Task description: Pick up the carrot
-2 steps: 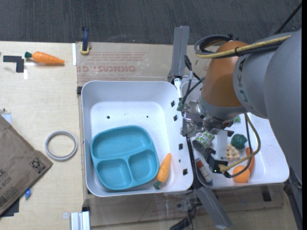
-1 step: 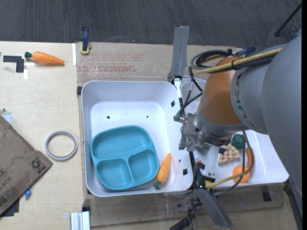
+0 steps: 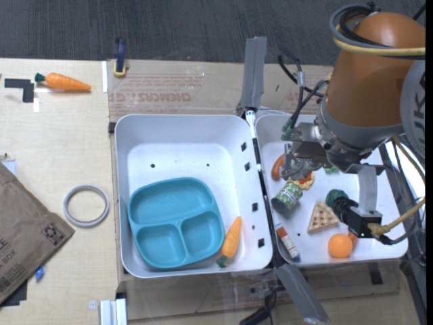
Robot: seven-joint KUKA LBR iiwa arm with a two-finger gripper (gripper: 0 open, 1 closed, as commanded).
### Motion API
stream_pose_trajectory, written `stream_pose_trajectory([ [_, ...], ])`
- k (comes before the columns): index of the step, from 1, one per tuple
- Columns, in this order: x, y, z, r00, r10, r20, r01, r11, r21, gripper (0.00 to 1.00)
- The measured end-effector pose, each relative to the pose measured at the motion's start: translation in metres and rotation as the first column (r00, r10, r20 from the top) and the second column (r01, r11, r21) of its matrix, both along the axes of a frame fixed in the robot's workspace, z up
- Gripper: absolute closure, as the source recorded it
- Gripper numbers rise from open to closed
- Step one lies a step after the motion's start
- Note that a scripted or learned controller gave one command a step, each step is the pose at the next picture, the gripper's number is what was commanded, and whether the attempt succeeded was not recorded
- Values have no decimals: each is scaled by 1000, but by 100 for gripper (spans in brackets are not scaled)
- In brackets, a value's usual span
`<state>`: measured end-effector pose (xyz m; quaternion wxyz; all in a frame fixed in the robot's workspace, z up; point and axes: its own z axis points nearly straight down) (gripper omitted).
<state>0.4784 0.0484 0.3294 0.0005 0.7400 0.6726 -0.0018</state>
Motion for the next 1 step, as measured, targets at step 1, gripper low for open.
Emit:
stream_pose_trajectory([
  [1, 38, 58, -234, 962, -275, -2, 275, 962, 0, 100],
])
